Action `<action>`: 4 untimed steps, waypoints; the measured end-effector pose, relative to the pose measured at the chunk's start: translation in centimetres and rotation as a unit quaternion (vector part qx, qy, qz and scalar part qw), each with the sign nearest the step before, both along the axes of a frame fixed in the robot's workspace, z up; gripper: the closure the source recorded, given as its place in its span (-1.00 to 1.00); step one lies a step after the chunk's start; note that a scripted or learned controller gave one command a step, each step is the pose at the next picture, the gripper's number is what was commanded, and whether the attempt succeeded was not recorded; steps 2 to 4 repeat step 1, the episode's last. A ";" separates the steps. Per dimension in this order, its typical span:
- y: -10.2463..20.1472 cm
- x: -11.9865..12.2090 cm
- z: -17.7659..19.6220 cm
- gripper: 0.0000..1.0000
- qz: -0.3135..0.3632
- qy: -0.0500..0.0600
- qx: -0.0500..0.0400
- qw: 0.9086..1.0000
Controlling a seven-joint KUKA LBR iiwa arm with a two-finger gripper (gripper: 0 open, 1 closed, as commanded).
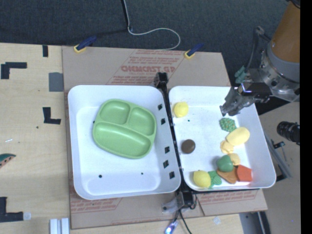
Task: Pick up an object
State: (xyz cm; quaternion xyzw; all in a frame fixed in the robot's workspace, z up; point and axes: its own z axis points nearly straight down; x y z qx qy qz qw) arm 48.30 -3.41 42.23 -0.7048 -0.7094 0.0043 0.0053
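My gripper (229, 109) hangs over the right bin (204, 104) near its far right side, just above and left of a small green bumpy piece (227, 125). Nothing shows between its dark fingers. Below it lie a pale yellow oval piece (238, 136), a green round piece (224, 163), an orange-red block (243, 173) and a yellow lemon-like piece (202, 179). A yellow ball (180, 109) sits near the bin's left wall and a brown disc (188, 146) lies mid-bin.
The left bin (83, 179) bears a green divided plate (125, 128). A black divider with clips (168, 130) runs between the bins. The arm's orange band (288, 28) rises at the upper right. A white cable (146, 32) lies behind the bins.
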 end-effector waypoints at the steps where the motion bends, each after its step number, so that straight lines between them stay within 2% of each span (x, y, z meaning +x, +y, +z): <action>1: 8.2 0.0 -2.1 1.00 0.002 -0.005 0.000 1.000; 4: 8.2 0.0 -2.1 1.00 0.002 -0.005 0.000 1.000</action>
